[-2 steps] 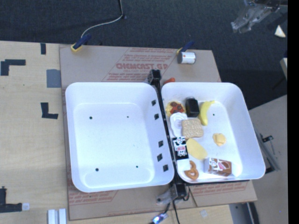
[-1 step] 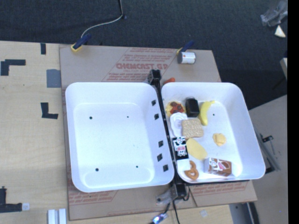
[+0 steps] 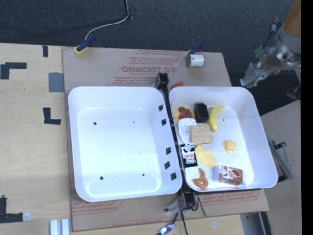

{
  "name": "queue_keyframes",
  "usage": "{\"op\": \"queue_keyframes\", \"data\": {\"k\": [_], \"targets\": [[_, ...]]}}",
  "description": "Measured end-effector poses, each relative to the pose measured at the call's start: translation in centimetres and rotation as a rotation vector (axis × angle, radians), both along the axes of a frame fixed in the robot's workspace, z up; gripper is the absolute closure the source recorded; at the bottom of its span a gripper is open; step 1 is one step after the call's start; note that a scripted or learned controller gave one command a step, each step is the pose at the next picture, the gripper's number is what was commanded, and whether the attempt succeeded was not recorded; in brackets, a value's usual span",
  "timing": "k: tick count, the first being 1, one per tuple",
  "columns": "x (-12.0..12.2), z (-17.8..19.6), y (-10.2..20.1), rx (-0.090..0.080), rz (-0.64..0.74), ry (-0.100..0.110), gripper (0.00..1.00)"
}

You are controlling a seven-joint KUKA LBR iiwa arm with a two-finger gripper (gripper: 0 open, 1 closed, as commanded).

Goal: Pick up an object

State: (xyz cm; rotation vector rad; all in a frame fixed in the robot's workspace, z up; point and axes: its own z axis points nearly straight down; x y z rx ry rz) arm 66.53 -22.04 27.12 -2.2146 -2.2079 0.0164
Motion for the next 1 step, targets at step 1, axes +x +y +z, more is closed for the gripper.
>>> {"op": "queue_keyframes", "data": {"k": [1], "targets": [[0.42, 12.41, 1.43, -0.007, 0.006, -0.029, 1.0]]}}
